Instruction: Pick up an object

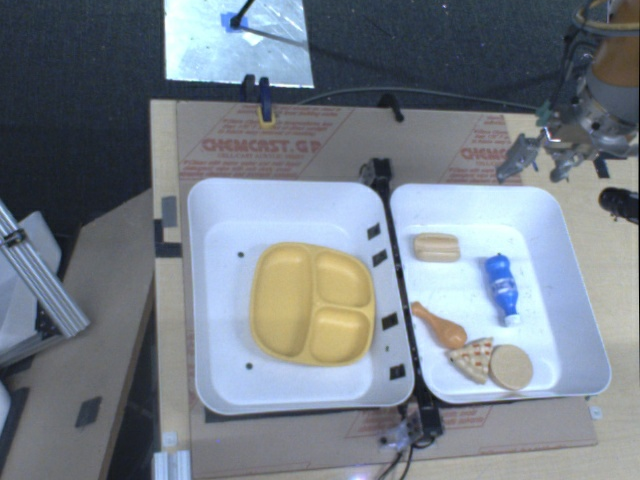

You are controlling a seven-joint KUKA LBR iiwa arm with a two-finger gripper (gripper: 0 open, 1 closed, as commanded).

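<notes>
We look down from above at a slant on both bins [300,193], the arm [610,38] entering right

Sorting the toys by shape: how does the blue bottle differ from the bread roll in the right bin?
The blue bottle is blue with a white cap; the bread roll is tan. The bottle is slim and lies pointing toward the bin's near edge; the roll is stubby and lies crosswise. Both lie flat in the right bin.
</notes>
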